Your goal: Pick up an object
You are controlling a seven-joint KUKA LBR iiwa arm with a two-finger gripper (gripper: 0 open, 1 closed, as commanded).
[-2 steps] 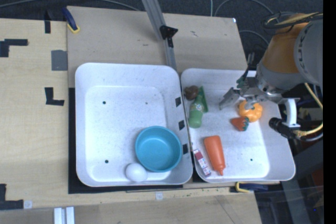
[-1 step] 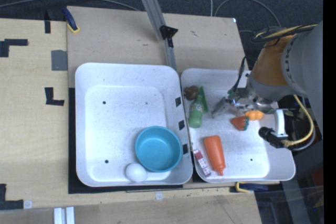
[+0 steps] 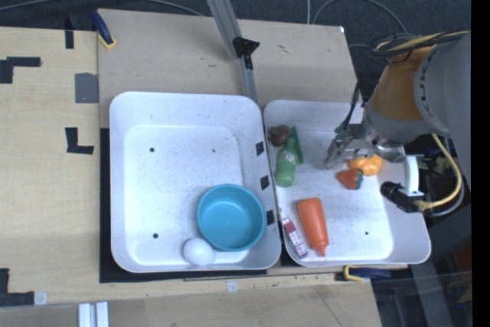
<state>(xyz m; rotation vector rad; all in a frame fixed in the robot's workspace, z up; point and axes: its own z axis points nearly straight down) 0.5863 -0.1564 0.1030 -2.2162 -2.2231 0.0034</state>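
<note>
Nearest the gripper (image 3: pixel 342 152), which hangs low over the right bin (image 3: pixel 398 245) with its fingers pointing down and to the view's left, lies a small orange and red object (image 3: pixel 357 171), just below and beside the fingertips; whether it touches them, or whether the fingers are spread or closed, cannot be told from this angle. Further to the gripper's left in the view, a green bottle (image 3: pixel 288 161) lies beside a small brown item (image 3: pixel 279 135) near the bin's dividing wall. Below the gripper, toward the bench's front, an orange carrot-shaped piece (image 3: pixel 312 223) lies beside a small red-and-white packet (image 3: pixel 293 235). Well apart, in the left bin (image 3: pixel 138 165), a blue bowl (image 3: pixel 230 217) stands upright, with a white ball (image 3: pixel 198 250) touching its lower left rim.
</note>
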